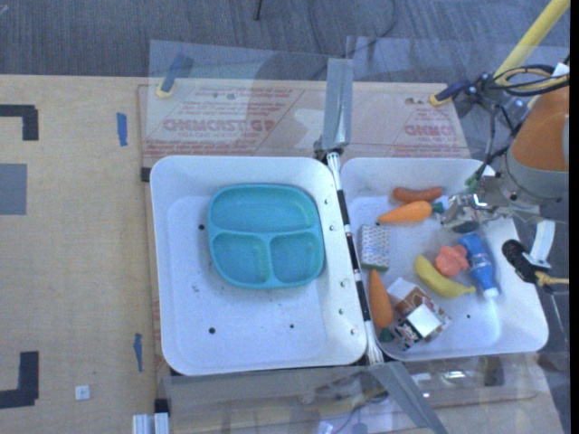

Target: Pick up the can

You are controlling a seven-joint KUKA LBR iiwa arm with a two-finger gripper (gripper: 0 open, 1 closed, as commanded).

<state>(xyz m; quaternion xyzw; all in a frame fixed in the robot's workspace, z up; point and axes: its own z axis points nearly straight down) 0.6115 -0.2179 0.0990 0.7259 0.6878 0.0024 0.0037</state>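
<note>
Left bin (172, 242): holds a teal divided plate (266, 235), which has no part in the task.
Can (374, 246): probably the grey, mesh-patterned piece lying at the left edge of the right bin (534, 328), just beside the wall between the bins. It is too small to identify for certain.
Near the can: an orange carrot (405, 212) up and to its right, and a second carrot (381, 302) just below it.
Middle of right bin: a yellow banana (441, 278) and a blue bottle (479, 265) lie between the can and the arm (541, 143).
Gripper (463, 204): low over the bin's upper right, near the bottle's top end and well apart from the can. How wide it stands, and whether it has hold of anything, cannot be told.
Step in hand: the approach, with the can not yet reached.
Next move: travel left over the banana and carrot, centre above the grey piece, then come down clear of the bin wall.
</note>
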